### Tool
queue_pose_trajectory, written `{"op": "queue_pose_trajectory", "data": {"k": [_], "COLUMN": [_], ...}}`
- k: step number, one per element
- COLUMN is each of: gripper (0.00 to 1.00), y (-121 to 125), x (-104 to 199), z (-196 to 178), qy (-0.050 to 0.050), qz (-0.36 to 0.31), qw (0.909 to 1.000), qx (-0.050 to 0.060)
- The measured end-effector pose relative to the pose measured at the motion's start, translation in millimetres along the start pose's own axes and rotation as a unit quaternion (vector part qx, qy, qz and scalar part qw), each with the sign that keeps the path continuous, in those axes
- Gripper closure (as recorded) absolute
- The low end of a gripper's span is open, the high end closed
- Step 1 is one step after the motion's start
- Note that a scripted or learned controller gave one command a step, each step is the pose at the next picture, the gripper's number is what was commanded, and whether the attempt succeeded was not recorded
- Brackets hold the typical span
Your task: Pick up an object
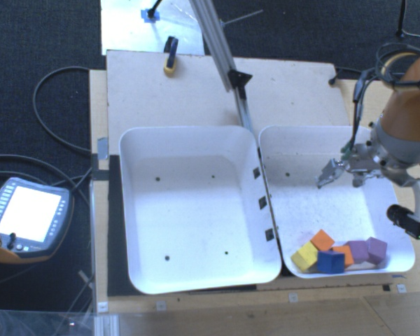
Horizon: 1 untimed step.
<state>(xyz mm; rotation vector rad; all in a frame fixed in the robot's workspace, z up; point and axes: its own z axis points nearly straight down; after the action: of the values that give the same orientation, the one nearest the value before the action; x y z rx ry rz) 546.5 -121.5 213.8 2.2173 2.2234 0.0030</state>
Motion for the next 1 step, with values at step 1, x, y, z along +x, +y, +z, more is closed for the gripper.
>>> {"op": "queue_pose_trajectory", "data": {"k": [1], "gripper": [0.00], "y": [-16.7], "x": [17.2], "z": [120.4], "qy": [0.001], "qz": [0.000], "qw": [1.0000], "qx": [0.005]}}
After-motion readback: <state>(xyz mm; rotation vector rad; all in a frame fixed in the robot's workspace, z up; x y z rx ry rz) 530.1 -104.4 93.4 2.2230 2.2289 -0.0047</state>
